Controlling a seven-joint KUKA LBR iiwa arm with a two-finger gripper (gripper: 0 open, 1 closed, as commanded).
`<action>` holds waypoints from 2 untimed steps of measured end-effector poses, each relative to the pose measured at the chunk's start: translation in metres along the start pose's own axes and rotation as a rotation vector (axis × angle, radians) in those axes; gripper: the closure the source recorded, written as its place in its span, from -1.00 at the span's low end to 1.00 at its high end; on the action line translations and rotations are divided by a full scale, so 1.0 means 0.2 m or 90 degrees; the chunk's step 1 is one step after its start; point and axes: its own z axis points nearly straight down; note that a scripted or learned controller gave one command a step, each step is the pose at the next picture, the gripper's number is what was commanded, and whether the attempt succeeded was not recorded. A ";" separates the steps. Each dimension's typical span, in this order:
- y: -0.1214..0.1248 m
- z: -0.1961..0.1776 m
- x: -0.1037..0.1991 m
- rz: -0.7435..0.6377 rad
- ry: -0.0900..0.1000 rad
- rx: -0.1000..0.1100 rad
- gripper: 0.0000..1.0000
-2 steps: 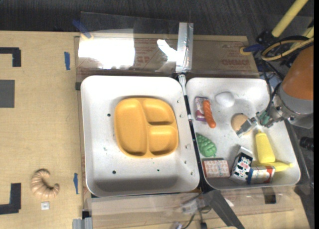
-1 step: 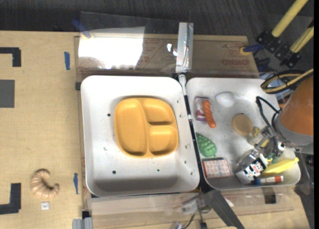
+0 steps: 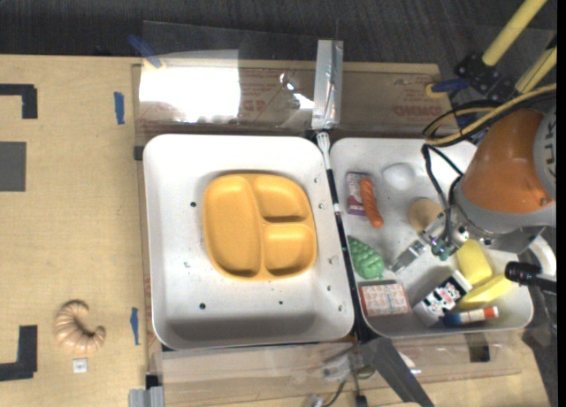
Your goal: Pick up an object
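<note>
The gripper (image 3: 423, 249) hangs low in the right bin (image 3: 402, 326), right of centre in the frame, between the green toy (image 3: 366, 257) and a yellow block (image 3: 473, 261); whether its fingers are spread or closed cannot be told, and nothing visibly sits between them

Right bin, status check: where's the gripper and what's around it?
Gripper low over right bin, nothing seen between fingers. Yellow block, green toy, orange carrot loose nearby. Yellow tray sits in left bin.
</note>
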 end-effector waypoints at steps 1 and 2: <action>-0.09 -0.27 0.26 0.048 0.004 0.004 -1.00; -0.11 -0.19 0.17 0.019 0.004 0.006 -1.00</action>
